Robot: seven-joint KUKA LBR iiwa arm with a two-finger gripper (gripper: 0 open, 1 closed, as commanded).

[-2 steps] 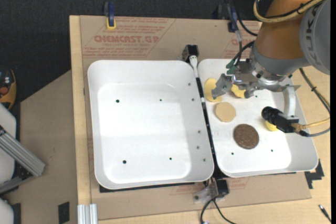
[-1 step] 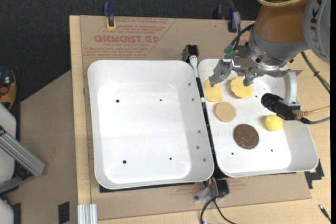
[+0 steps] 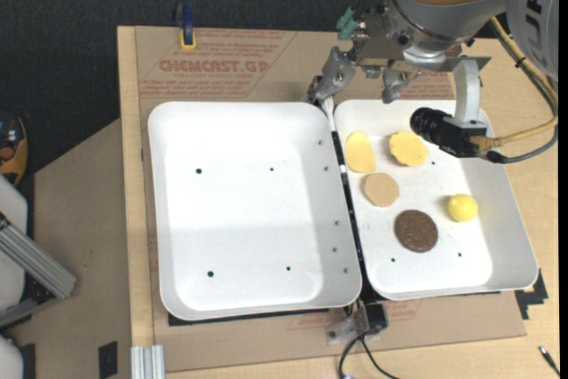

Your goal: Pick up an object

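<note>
From the camera above the bench, my pincer (image 3: 358, 82) hangs over the far edge of the right bin (image 3: 506, 257), near the seam where it meets the left bin (image 3: 177, 280). My two fingers (image 3: 327, 84) stand well apart, spread wide, with nothing between them. The things to pick all lie in the right bin: a pale yellow oval piece (image 3: 359, 152) closest to me, a yellow round piece (image 3: 408, 148) just beside it, a tan disc (image 3: 381, 189) below those, a dark brown disc (image 3: 415, 230) nearer the front, and a small yellow ball (image 3: 461, 208) toward the right.
</note>
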